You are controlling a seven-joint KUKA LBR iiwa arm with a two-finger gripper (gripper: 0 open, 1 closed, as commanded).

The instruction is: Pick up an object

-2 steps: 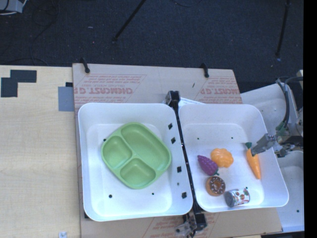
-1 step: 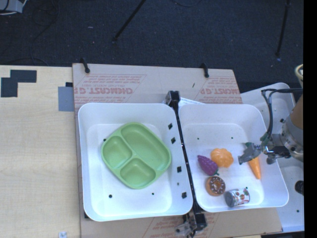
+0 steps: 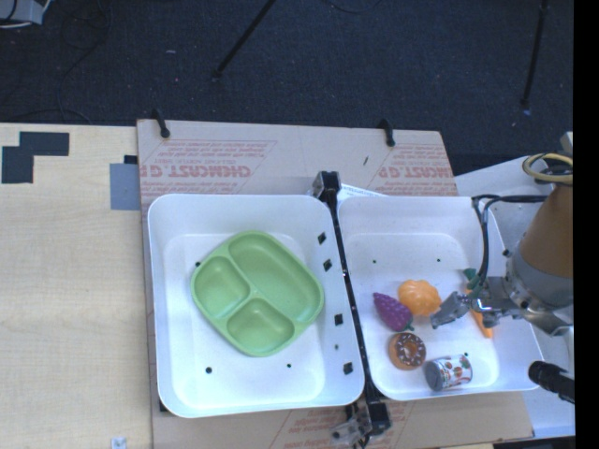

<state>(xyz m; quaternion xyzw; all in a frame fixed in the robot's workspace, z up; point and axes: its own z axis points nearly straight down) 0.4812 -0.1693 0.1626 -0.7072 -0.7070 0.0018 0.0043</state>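
Gripper [image 3: 460, 307] | jaw state unreadable | orange fruit [image 3: 418, 296] at 9 o'clock | advice: centre squarely over it before descending

Dark blue carpet [image 3: 281, 54] (crossed by cables and thin stand legs) lies beyond the pale wood bench [image 3: 65, 297], where printed cardboard [image 3: 281, 162] is clamped flat.

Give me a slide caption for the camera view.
Gripper beside toy orange in right bin; green divided plate in left bin.
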